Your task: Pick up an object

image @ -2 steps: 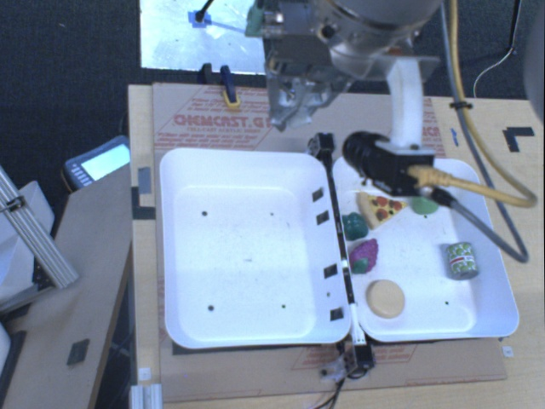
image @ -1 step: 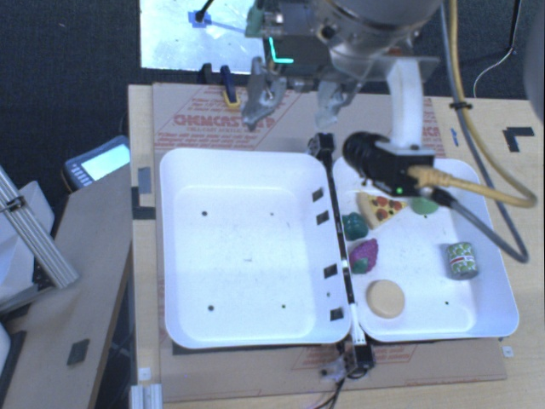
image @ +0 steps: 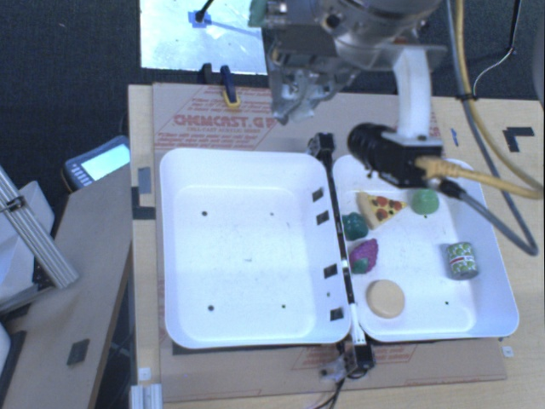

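Observation:
My gripper (image: 294, 105) hangs high above the bench, over the far edge of the bins near the divider, and nothing shows in it. The right bin (image: 498, 313) holds several small things: a pizza slice (image: 379, 205), a green ball (image: 425, 201), a teal lump (image: 353, 225), a purple grape bunch (image: 364, 254), a green can (image: 461, 261) and a tan round disc (image: 386, 298). All of them lie well below and to the right of the gripper.
The left bin (image: 170, 228) sits beside the right one, with black clips along the shared divider (image: 336, 245). A cardboard sheet (image: 213, 122) lies under both bins. A blue-and-yellow clamp (image: 228, 88) stands at the back.

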Controlling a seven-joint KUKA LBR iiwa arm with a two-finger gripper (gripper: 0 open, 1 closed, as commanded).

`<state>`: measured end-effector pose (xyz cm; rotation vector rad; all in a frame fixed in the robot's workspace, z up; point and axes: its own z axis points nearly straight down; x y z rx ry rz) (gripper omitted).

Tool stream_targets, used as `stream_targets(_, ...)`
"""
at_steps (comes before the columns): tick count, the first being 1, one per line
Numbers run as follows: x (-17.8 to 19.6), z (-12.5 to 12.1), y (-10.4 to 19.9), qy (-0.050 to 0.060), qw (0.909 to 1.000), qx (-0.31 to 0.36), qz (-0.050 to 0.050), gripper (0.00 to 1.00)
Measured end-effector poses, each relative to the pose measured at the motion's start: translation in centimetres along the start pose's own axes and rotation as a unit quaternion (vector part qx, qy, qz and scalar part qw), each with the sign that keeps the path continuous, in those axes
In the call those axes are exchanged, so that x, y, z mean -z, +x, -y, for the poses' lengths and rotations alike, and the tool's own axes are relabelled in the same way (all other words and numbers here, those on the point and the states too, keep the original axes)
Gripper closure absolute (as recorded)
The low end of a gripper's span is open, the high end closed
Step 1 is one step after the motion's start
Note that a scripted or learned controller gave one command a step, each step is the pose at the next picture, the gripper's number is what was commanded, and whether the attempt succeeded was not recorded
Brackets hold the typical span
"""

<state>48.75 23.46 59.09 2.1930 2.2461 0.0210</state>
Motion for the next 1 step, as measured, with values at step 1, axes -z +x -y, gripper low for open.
stream_targets(1,-0.04,0.00,0.00,0.000,1.0000,0.001,0.000,0.00)
